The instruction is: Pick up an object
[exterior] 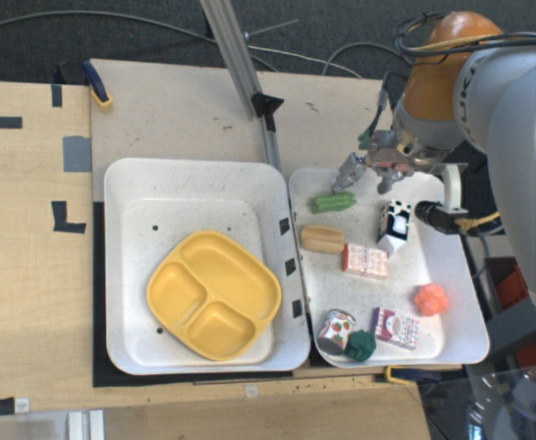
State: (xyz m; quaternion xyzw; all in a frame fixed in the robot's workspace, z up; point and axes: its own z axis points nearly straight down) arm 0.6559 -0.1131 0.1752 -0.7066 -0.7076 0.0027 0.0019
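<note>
Camera view, step: you are at the approach, nothing lifted yet. The gripper hangs over the far edge of the right bin, its two fingers apart, with nothing between them.

Camera view, nearest target: the green pod-shaped piece lies just beside the left fingertip, near the bin's far-left corner; I judge it the likeliest pick (though no object is named).

Camera view, next move: you would need to bring the open claw down so the fingers straddle the green piece across its short width, then close. It is slim and low, so a shallow descent may miss it.

Camera view, other candidates: a tan rounded loaf by the bin's left wall; a pink printed box near the middle; a black-and-white carton toward the far side; an orange lumpy ball by the right wall; a purple-and-white box, a small round printed can and a dark green knobbly lump along the near edge.

Camera view, shapes and surfaces: the boxes are flat-faced and should grip easily; the ball and lump look soft and irregular.

Camera view, left bin: it holds a glossy yellow divided plate, three compartments, smooth plastic by the look.
</note>
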